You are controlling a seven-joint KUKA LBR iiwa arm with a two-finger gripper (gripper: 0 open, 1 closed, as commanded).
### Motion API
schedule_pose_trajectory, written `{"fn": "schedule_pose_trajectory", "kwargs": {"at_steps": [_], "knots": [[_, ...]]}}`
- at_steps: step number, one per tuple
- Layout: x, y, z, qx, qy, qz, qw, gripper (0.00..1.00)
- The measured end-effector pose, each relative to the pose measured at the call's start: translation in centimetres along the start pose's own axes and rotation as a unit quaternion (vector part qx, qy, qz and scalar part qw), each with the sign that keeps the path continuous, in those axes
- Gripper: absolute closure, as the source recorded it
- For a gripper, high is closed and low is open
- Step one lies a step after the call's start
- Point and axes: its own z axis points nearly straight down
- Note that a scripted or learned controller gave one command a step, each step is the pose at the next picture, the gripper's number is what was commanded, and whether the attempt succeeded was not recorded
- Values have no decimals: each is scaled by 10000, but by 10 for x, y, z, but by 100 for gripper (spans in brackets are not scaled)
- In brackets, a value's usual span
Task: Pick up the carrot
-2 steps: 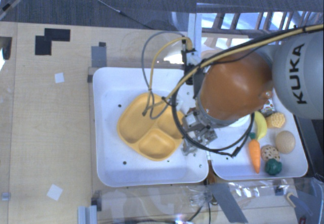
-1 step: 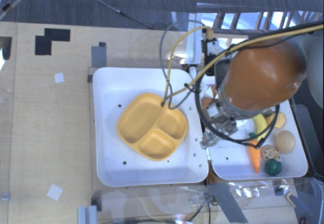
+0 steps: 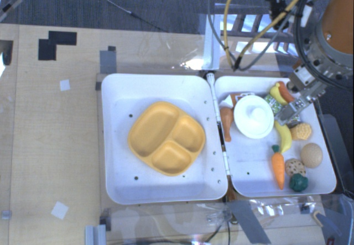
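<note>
a yellow divided plate (image 3: 166,137) sits mid-frame in the left bin (image 3: 116,183). in the right bin (image 3: 326,183) lie a white lidded cup (image 3: 254,116), a banana (image 3: 284,136), a beige egg (image 3: 312,155) and a green lump (image 3: 298,182) at lower right.

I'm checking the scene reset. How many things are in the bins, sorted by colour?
Orange: 2, the carrot and a cone
Yellow: 2, the tray and a banana
White: 1, a bowl
Tan: 3, an egg, a cookie, a biscuit
Green: 1, broccoli
Total: 9
</note>
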Motion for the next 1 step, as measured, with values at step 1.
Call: {"fn": "schedule_pose_trajectory", "kwargs": {"at_steps": [1], "knots": [[63, 24, 96, -27, -49, -3502, 9367, 100]]}}
